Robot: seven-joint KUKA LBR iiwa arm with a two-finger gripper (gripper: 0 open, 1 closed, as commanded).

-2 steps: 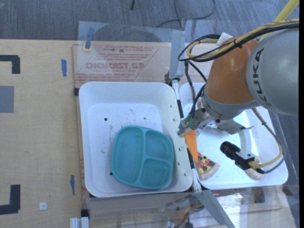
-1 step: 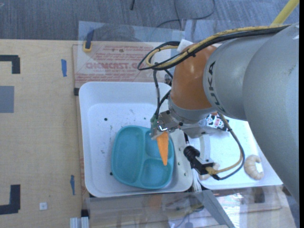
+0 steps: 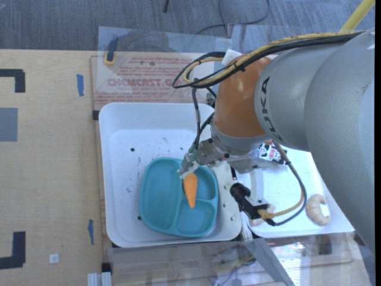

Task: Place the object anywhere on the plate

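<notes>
Orange and tapered, the toy carrot point(image 3: 190, 190) points toward six o'clock over the teal divided plate point(image 3: 161, 201) in the left bin point(image 3: 119, 136); the gripper point(image 3: 191, 168) pinches its top end.

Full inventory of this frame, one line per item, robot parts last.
plate: 1, teal, divided into compartments, in the left bin
carrot: 1, orange, over the plate's right side, its top at the gripper's fingertips
croissant-shaped piece: 1, pale tan, in the right bin near its right edge
left bin: 1, white, centre of the bench
right bin: 1, white, beside the left bin, largely covered by the arm
gripper: 1, grey metal, above the plate
arm: 1, grey with an orange band, reaching in from the right
</notes>
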